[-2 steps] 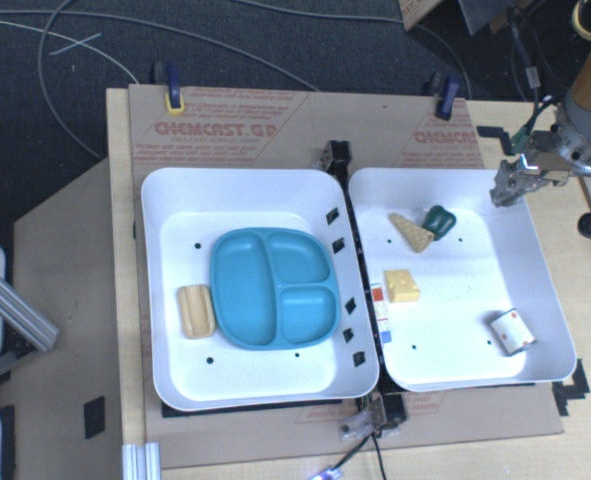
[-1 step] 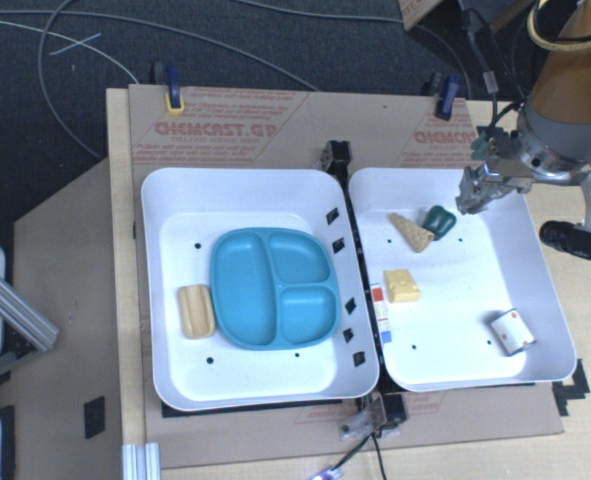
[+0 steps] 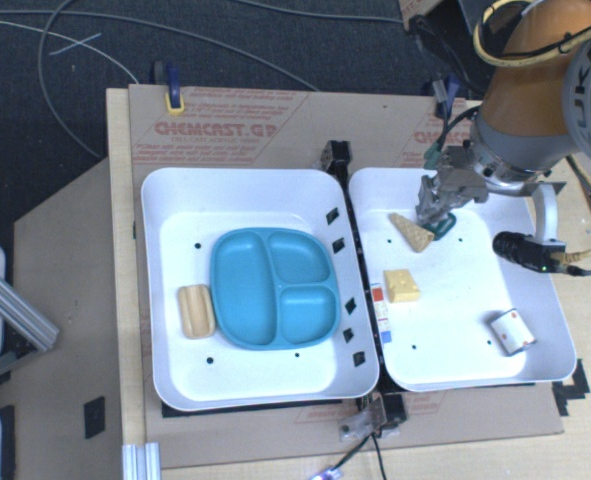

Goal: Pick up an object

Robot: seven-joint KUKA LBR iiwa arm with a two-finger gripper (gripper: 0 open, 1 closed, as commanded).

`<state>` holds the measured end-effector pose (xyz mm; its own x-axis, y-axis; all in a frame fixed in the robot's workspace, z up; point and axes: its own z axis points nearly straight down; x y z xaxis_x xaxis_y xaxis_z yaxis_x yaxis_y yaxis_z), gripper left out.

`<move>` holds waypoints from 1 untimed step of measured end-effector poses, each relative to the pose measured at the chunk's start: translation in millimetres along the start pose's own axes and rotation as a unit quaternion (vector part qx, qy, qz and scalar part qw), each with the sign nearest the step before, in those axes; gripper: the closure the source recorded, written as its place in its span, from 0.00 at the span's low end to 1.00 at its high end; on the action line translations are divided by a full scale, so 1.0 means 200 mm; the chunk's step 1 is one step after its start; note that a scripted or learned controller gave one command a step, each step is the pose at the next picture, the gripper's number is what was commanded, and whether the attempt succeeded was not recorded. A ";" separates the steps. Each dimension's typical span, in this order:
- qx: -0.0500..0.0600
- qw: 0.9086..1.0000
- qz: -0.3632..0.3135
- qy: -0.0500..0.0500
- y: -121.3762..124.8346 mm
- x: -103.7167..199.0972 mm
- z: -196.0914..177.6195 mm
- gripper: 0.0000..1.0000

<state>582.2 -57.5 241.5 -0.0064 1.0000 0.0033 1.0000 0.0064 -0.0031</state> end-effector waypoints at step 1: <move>-0.001 1.000 0.000 0.000 0.04 0.26 0.04 1.00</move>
<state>590.1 -6.2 234.1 -0.0054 1.0000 0.0023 1.0000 0.0054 -0.0020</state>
